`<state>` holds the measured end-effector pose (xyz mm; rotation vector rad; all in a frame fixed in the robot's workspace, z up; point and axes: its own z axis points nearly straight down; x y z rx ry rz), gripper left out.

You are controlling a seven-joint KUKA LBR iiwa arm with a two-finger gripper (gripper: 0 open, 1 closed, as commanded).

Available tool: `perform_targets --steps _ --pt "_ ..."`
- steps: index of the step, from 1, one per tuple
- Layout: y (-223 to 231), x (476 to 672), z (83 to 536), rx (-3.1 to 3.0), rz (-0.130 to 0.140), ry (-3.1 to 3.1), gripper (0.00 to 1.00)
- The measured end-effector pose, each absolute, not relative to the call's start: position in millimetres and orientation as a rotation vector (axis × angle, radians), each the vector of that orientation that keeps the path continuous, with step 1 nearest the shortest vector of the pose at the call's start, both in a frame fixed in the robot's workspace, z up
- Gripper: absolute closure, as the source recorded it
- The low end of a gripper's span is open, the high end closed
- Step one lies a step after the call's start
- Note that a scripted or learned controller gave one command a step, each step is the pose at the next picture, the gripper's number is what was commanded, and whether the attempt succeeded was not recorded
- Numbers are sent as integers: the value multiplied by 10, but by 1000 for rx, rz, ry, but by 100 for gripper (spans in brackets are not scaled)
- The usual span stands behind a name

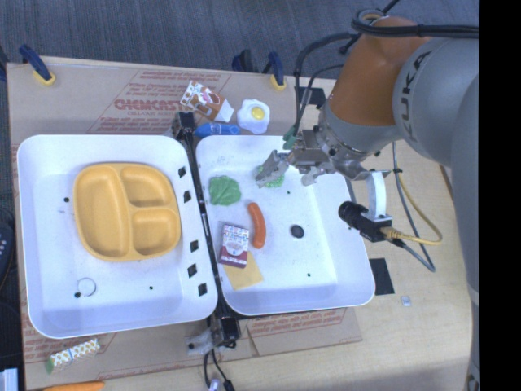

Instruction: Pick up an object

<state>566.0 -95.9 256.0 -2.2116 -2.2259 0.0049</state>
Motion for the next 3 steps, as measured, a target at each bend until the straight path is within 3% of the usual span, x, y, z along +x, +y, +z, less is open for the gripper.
perform_targets --steps 1,2,3 --pt "-1065 5379 948 -2032 -3 -2401 0" --pt "-1063 5396 1063 -2027 -5 -2409 100" --pt "-582 4767 2398 -1940 1 -2468 100"
